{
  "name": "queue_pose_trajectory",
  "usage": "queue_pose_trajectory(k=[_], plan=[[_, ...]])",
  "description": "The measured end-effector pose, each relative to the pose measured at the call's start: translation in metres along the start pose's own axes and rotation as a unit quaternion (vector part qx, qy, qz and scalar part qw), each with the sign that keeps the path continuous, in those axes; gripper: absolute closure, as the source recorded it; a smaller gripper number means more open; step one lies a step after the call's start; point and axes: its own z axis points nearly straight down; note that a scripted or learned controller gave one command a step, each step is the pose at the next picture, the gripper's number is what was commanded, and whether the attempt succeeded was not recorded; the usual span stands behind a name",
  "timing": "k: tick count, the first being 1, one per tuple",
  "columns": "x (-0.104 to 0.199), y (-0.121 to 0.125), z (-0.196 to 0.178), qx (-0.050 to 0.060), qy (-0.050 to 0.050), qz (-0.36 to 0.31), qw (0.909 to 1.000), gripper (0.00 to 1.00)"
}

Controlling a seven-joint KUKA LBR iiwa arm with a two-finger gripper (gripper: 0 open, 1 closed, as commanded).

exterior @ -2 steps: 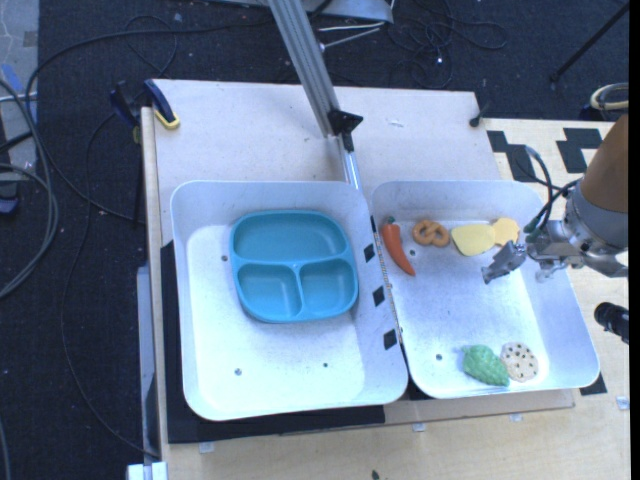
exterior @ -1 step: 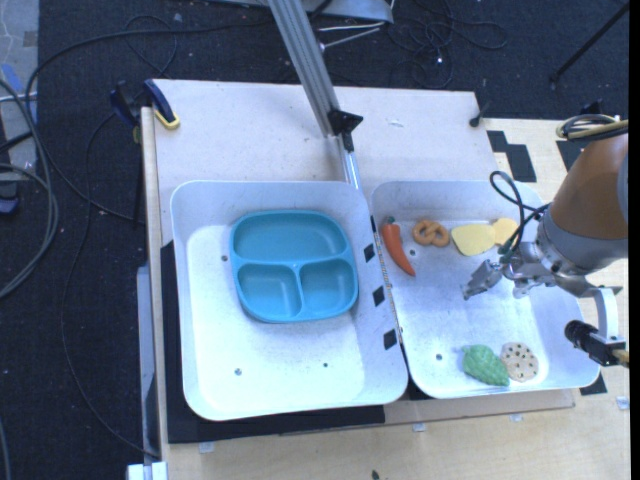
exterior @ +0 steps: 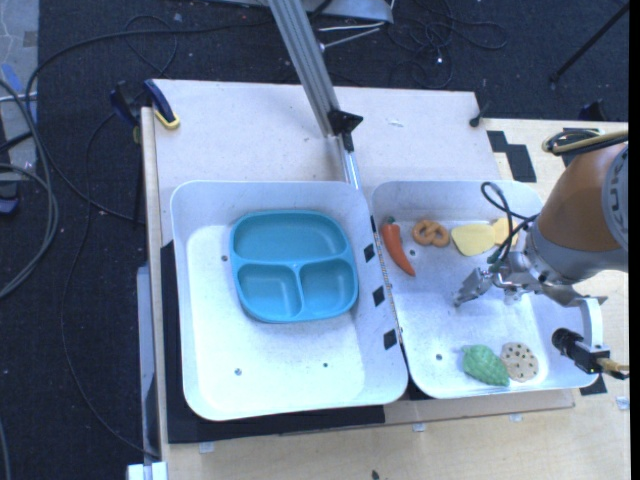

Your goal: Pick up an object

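Observation:
The right bin [exterior: 430, 323] holds an orange carrot [exterior: 398, 249] near its left wall, a brown pretzel [exterior: 431, 232] and a yellow wedge [exterior: 472, 238] at the back. A green leafy piece [exterior: 485, 365] and a round speckled cookie [exterior: 519, 361] lie at the front. My gripper [exterior: 468, 293] hangs low over the bare middle of this bin, reaching in from the right. It is below the yellow wedge and above the green piece, touching none of the objects. I see nothing in it.
The left bin [exterior: 280, 363] carries a blue divided plate [exterior: 295, 265]. A slanted metal pole [exterior: 310, 58] runs down to the back edge between the bins. The arm's orange and grey body [exterior: 585, 223] covers the right bin's far right side.

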Motion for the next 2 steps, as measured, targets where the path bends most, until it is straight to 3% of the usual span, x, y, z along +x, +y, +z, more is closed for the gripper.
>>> queue_pose_trajectory(k=[1, 2], plan=[[-0.001, 0.001, -0.013, -0.002, -0.001, 0.0, 1.0, 1.0], [0.005, 0.003, -0.058, -0.001, 0.0, -0.001, 1.0, 1.0]])
